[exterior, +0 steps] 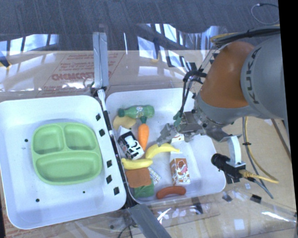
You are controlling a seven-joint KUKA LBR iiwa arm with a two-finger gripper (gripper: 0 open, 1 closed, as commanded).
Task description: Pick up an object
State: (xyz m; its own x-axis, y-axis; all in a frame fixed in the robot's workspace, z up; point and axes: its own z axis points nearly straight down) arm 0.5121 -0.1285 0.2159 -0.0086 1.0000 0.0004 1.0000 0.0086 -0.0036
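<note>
Grey arm (239,82) looms over right bin (207,160); hand (170,133) sits low beside banana (162,150) and carrot (143,134). Cannot tell if hand is open or closed. Items crowd together; a grab could catch two, or glance off the banana.

A robotics lab: KUKA arm (239,82), paired white bins (8,169), taped cardboard (57,72), loose cables (263,176).

right bin (207,160): toys crowd left half | right half open
</note>
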